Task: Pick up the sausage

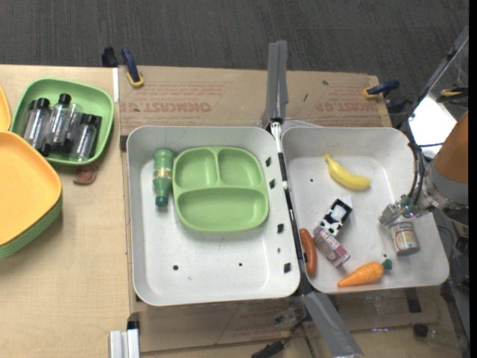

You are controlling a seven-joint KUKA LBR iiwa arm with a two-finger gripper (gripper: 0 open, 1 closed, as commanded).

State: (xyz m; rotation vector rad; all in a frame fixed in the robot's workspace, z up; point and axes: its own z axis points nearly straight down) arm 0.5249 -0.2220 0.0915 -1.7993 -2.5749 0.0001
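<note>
The sausage (308, 250), a short red-orange link, lies against the left wall of the right bin (358, 142), near its front. My gripper (393, 215) hangs low at the right side of that bin, just above a small tin can (405, 239). It is well to the right of the sausage, with other items between them. Nothing shows in its grasp.
Also in the right bin are a banana (347, 173), a black-and-white carton (337, 215), a pinkish packet (331, 246) and a carrot (364, 274). The left bin (209, 274) holds a green divided plate (220, 188) and a green bottle (162, 176). A green tray of bottles (62, 121) and orange plates (25, 192) sit far left.
</note>
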